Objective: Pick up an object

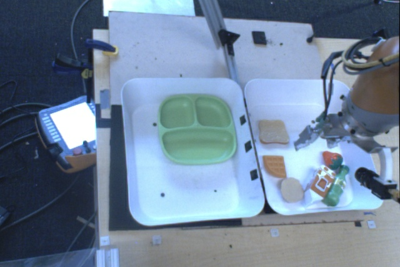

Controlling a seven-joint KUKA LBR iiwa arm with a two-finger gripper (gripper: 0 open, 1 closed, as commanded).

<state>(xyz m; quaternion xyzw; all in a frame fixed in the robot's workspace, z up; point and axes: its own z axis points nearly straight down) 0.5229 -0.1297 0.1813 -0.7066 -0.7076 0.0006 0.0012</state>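
Observation:
The right bin [275, 92] holds several toy foods: a slice of bread [274, 132], an orange cracker [274, 166], a round beige biscuit [291, 189], a red strawberry-like piece [332, 159], an orange-and-white carton [321, 182] and a green bottle [335, 189]. My gripper [308, 137] hangs over the middle of this bin, just right of the bread and above-left of the red piece. Its grey fingers point left and down, and nothing shows between them.
The left bin [140, 184] carries a green divided plate [197, 129]. A slanted metal pole [209, 3] crosses the back of the bench. A teach pendant [67, 132] and cables lie on the floor at left.

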